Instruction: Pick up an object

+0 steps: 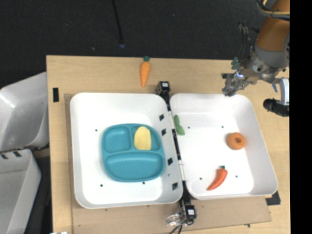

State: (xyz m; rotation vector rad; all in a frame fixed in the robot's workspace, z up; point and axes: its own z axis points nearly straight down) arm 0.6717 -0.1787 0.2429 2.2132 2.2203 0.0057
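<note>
In the right bin [243,112] lie an orange ring-shaped doughnut [236,141], a red-orange chili pepper [217,178] near the front, and a small green piece [179,125] by the left wall. The left bin [83,130] carries a teal divided plate [131,153] with a yellow lemon-like object [143,138] in its upper right compartment. A toy carrot [145,71] rests on the bench behind the bins. My gripper [232,88] hangs over the back right rim of the right bin, well away from every object, with nothing visible in it.
The grey arm with its orange band [273,30] fills the upper right corner. A white object [22,116] stands off the bench's left side. Black clips [163,87] sit along the seam between the bins.
</note>
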